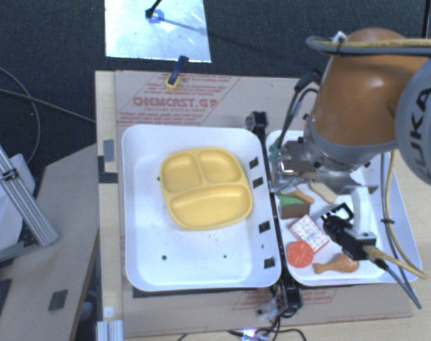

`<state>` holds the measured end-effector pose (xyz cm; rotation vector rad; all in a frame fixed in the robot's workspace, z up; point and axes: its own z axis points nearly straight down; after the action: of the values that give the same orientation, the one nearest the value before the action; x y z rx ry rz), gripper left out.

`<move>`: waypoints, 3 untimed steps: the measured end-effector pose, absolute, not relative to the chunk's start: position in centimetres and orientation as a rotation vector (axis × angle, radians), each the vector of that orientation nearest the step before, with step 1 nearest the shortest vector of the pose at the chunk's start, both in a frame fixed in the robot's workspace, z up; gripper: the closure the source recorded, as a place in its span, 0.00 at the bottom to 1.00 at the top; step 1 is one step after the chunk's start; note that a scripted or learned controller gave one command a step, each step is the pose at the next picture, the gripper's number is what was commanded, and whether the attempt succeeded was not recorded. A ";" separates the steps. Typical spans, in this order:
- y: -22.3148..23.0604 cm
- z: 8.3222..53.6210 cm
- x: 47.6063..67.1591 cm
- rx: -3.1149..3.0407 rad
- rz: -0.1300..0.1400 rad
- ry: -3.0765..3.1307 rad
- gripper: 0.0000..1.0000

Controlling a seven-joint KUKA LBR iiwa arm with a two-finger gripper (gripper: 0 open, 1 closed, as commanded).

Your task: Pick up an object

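Gripper [282,177] sits low over the near-left part of the right bin [343,278], close to the wall that this bin shares with the left bin [201,256]; the grey and orange arm [365,98] above covers much of it, so it is not possible to tell whether it is open or closed, or whether it has hold of anything. Five small loose things lie in the right bin. Just beside and below the gripper are one green and brown block [294,207] and one orange stick-shaped piece [305,195]. Further toward the viewer lie one red-and-white checked packet [309,232], one round red disc [299,254] and one tan toy drumstick [336,264]. To the gripper's other side, across the shared wall, the left bin holds one yellow plate [205,187] with three compartments.
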<state>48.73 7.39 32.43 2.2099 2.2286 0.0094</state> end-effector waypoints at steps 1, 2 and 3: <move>12.2 32.2 48.6 2.212 0.004 2.231 1.00; 11.9 32.2 48.7 2.217 0.003 2.225 0.00; 11.9 33.3 48.8 2.211 0.006 2.230 1.00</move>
<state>48.75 11.91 33.30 2.2111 2.2298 0.0062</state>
